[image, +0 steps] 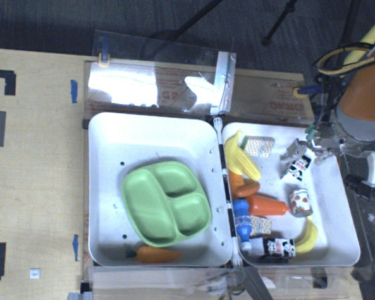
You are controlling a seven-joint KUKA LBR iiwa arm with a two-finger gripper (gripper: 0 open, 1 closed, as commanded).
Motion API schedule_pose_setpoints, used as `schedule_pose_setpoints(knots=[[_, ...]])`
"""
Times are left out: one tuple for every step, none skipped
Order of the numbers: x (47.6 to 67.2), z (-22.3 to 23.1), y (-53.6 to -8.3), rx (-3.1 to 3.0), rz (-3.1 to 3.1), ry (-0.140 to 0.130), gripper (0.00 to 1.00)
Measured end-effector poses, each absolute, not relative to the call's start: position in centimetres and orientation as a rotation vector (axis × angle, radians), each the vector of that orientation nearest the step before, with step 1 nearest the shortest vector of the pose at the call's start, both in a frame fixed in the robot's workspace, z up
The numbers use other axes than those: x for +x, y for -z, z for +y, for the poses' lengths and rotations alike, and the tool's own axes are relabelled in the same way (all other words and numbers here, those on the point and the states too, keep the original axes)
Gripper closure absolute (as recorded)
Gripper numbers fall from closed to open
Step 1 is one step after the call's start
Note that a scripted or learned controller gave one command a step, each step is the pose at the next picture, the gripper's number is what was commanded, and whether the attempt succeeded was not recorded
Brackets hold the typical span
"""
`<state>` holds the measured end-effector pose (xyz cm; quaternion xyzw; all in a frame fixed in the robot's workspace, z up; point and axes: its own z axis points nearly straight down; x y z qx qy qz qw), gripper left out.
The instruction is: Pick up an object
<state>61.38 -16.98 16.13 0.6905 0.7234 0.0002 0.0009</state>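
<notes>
Gripper (pixel 299 160) work is at the closing-in stage, as I'm reading it: the grey arm with the orange band (pixel 363 100) is reaching in from the right and hanging over the far corner of the right-hand shallow white bin (pixel 344 206), its metal fingers (pixel 293 151) sitting just above a small black-and-white patterned toy (pixel 298 166). Whether those fingers are spread or pinched is something I cannot tell from where I'm standing; the tips are blurring into the toy beneath them, and nothing is plainly caught between them.

That toy is looking like the target. It is lying near the bin's back wall, a short, blocky thing with cow-like blotches, standing a little apart from the white patterned packet (pixel 259 146) and the yellow corn cob (pixel 242 157) to its left. Nearer the front, an orange carrot (pixel 265 205), a small red-and-white can (pixel 300 202), a blue-capped bottle (pixel 242 222) and a yellow banana (pixel 307 236) are crowding together.

The next move, I'd judge, is calling for a straight drop so the fingers are straddling the toy, a firm close, then a clean lift. The left-hand white bin (pixel 104 173) is holding a green divided plate (pixel 166 202) and another orange carrot (pixel 158 255).
</notes>
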Motion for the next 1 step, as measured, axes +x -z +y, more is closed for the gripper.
schedule_pose_setpoints(knots=[[64.27,-17.66,-10.02,2.232,2.208,0.000,0.00]])
